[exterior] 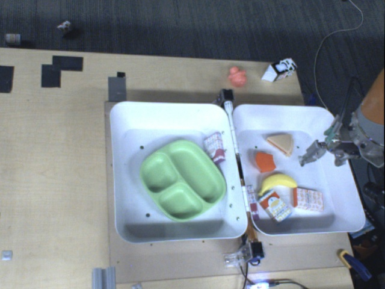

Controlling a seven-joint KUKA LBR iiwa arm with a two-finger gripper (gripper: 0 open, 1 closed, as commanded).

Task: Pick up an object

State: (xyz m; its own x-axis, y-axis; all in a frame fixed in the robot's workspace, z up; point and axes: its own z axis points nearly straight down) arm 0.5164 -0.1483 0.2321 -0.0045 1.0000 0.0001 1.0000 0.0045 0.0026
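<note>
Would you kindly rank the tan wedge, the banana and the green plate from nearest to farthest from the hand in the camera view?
From the hand:
1. Tan wedge, right bin, just left of it.
2. Banana, right bin, lower left.
3. Green plate, left bin.
</note>
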